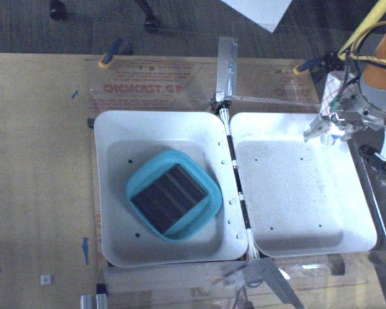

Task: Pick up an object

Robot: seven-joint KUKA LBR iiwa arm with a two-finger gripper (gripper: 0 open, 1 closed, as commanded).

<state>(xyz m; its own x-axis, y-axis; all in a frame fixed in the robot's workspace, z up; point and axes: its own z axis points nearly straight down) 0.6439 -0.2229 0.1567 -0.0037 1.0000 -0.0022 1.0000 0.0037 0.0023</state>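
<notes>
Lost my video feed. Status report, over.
Gripper over right bin's far corner, nothing held. Blue container untouched in left bin. Path clear.

One fixed camera sits above the surface (pixel 38 172) and looks down at a slant, far enough back to take in both white bins whole: the left bin (pixel 109 134) and the right bin (pixel 354 230). Dark floor (pixel 180 5) runs along the top edge. The arm (pixel 376 76) enters from the right.
</notes>
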